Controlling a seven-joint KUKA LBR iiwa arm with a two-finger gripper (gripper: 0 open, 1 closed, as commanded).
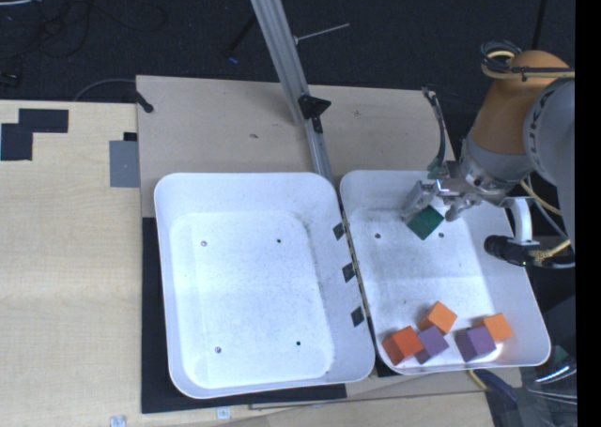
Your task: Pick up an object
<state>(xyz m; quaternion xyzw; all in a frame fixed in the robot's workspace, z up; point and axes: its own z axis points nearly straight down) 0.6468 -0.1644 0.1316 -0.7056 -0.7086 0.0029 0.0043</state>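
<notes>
Gripper [434,202] fingers clamp a green block [425,222], tilted corner-down, no clear long axis. It hangs over the right bin [467,256]; orange and purple blocks [447,329] cluster at that bin's near edge.

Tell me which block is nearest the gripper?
The green block, right at the gripper high in the right bin. The orange and purple blocks sit clustered at the bin's near edge.

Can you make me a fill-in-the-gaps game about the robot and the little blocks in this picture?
1. The gripper is over the ____ bin in the camera view.
2. The block right at the gripper is coloured ____.
3. The blocks near the bin's front edge are orange and ____.
4. The band above the robot's wrist is ____.

Missing words: right; green; purple; orange
</notes>
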